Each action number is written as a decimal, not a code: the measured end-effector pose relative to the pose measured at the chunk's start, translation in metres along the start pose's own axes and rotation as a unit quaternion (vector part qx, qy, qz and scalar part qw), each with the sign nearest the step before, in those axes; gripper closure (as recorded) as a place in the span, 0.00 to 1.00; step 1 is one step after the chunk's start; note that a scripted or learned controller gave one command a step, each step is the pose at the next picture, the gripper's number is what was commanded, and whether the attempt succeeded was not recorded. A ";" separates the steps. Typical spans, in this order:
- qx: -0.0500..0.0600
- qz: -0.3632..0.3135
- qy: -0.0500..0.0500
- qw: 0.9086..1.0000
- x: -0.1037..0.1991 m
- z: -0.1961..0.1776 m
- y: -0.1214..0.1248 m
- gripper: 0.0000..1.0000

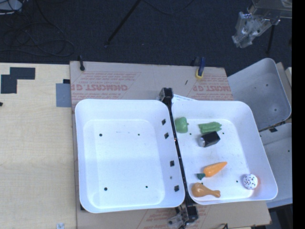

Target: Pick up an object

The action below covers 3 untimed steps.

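Dark floor with cables behind my bench; gripper (246,31) hangs up top right, well clear of both bins, touching nothing, too blurry to tell its opening. Right bin (259,142) count: two green pieces (181,124) (210,127), one black block (208,139), one carrot (214,169), one tan drumstick (205,191), one white ball (249,181). One left bin (78,147).

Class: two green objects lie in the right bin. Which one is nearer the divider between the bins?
The rounder green piece, close beside the divider; the longer green one lies farther right.
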<state>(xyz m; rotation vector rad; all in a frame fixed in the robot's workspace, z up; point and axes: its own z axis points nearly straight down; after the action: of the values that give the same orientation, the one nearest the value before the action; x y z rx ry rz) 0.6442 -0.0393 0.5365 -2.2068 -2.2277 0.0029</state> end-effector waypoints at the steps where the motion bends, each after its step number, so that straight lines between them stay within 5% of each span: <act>1: -0.001 -0.001 0.000 1.000 0.098 0.000 0.000 1.00; 3: 0.003 -0.002 -0.002 1.000 0.095 -0.019 0.001 1.00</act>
<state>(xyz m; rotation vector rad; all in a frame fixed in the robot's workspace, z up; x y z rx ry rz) 0.6442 0.0556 0.5556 -2.2024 -2.2304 0.0147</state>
